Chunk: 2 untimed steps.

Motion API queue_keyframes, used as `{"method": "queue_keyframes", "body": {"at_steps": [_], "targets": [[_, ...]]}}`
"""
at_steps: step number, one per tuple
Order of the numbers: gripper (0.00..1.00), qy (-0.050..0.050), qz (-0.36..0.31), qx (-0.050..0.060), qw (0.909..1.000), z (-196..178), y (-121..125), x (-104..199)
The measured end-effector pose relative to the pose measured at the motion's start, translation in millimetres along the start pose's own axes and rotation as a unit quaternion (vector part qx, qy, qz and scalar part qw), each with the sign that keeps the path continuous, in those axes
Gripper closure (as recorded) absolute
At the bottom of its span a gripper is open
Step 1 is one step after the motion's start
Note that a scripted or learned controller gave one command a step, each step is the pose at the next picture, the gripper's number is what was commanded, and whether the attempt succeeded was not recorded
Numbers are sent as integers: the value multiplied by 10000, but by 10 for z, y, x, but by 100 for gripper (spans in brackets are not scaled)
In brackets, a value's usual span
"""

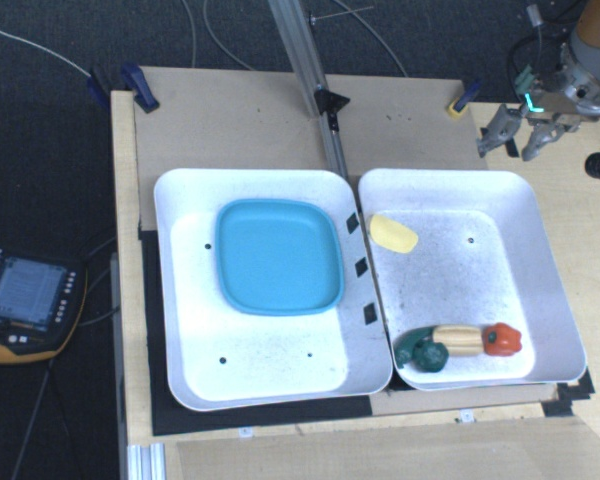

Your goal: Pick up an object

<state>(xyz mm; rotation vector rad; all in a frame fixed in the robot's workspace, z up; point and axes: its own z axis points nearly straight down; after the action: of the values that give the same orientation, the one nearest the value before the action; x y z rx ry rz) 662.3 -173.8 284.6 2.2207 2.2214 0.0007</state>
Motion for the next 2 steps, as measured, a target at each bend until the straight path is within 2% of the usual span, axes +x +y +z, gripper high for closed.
{"method": "queue_keyframes", "body": {"at_steps": [1, 2], "targets": [[0, 0, 0, 0, 10000, 1, 0, 0], [0, 5, 0, 25, 10000, 615, -56, 14]]}}
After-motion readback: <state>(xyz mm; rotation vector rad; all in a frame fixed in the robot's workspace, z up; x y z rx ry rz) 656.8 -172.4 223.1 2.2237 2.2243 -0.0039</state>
